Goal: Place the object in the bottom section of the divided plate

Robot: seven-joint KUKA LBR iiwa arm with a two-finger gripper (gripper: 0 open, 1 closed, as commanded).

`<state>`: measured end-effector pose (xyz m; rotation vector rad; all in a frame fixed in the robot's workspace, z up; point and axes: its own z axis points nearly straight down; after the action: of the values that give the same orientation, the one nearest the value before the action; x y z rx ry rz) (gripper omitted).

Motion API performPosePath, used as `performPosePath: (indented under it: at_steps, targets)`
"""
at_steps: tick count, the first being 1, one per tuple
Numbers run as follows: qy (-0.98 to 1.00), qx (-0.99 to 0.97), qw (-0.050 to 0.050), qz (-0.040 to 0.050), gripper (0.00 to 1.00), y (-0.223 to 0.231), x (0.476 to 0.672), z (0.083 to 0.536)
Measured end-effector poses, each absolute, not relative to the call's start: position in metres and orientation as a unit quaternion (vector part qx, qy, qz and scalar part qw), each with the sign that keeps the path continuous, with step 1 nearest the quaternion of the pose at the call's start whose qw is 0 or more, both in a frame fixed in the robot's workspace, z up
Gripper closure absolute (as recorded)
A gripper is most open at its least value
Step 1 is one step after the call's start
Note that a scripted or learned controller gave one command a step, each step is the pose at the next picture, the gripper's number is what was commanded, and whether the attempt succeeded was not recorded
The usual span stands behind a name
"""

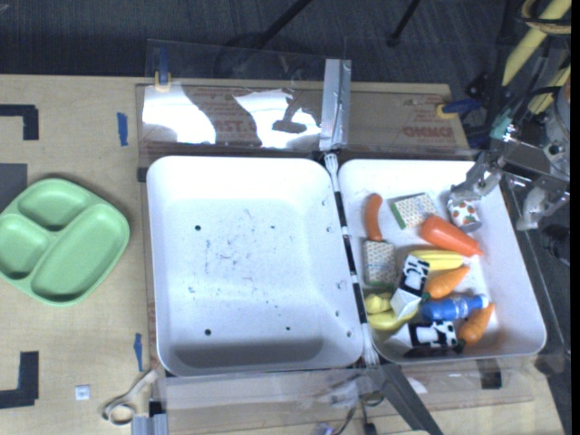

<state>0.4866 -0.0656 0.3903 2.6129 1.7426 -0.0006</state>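
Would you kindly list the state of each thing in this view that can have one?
Divided plate: green, upright on the bench left of the bins, nothing in its sections.
Left bin: holds no objects.
Right bin: crowded with toy food.
Toy carrot: lying on its side.
Blue bottle: lying on its side.
Gripper: over the right bin's far corner.

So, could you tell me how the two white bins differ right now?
The left bin shows a bare floor with faint scuffs, while the right bin holds a heap of toy food. The gripper sits over the right bin's far corner, not over the left bin. Both are shallow, white and round-cornered, side by side.
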Motion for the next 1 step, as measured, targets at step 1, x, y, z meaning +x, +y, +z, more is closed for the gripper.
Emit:
performPosePath:
  at_steps: [1]
  targets:
    - [0.556,0.831,0.001,-0.0005,1.0,-0.0644,0.4877,0.4001]
